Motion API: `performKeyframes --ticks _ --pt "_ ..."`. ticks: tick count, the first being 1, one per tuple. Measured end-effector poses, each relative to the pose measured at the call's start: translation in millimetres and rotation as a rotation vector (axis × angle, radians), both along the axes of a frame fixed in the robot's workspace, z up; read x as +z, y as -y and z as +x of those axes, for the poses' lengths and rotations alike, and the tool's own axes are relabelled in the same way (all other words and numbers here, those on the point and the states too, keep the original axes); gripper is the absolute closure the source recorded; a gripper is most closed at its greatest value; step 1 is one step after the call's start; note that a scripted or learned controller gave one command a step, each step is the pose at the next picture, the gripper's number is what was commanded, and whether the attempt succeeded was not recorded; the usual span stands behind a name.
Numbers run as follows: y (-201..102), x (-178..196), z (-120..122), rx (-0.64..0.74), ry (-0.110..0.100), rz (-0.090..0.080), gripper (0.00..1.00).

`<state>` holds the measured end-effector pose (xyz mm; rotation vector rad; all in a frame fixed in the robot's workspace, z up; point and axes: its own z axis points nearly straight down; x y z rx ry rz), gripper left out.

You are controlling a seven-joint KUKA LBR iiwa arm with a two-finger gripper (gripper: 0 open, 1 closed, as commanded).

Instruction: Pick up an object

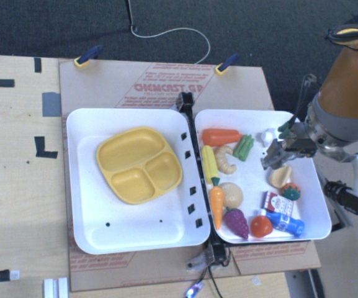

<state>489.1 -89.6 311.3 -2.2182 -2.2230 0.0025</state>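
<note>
I am seeing the hand [277,156] hovering over the right bin [318,194], its grip unclear to me; nothing is lifted yet, every toy lying inside.

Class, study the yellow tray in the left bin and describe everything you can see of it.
The yellow tray is a rounded-corner plate that looks like matte plastic, moulded with three compartments: one long section along its upper left and two smaller ones toward the lower right. It lies flat, right side up, turned at a slant in the left bin, nearer the bin's far side. Nothing sits in it, and it touches just the bin's white floor.
</note>
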Motion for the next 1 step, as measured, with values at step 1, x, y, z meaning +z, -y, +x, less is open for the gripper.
performKeyframes --ticks 1 --pt "-85.6 -17.5 15.5 0.006 -0.001 0.001 1.00"
